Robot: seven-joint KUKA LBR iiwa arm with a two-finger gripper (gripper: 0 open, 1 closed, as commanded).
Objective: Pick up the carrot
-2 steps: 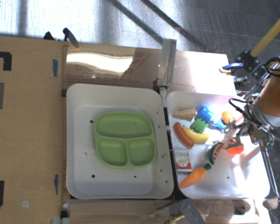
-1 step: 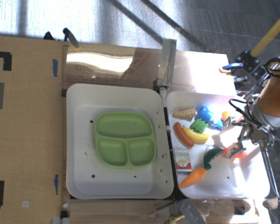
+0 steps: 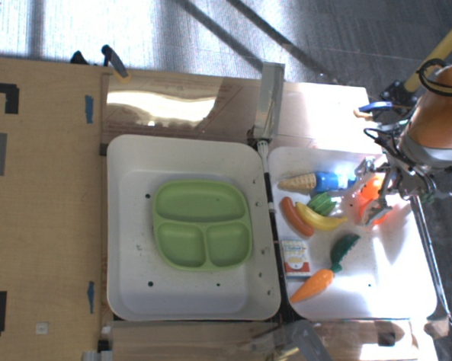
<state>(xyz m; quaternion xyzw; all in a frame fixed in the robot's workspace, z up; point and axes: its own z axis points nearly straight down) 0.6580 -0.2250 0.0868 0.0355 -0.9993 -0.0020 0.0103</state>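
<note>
The carrot point(image 3: 313, 285) lies in the right bin point(image 3: 402, 297) near its front left corner, orange body pointing down-left and dark green top point(image 3: 342, 249) pointing up-right. My gripper point(image 3: 371, 198) hangs over the upper right part of that bin, above an orange-red object point(image 3: 369, 189) that it partly hides. The gripper is well apart from the carrot, up and to the right of it.
In the right bin, left of the gripper, lie a toy ice-cream cone point(image 3: 298, 182), a blue item point(image 3: 334, 179), a green item point(image 3: 323, 202), a banana point(image 3: 319, 218), a red sausage point(image 3: 295, 217) and a small box point(image 3: 295, 256). A green divided plate point(image 3: 201, 224) sits in the left bin point(image 3: 124, 231).
</note>
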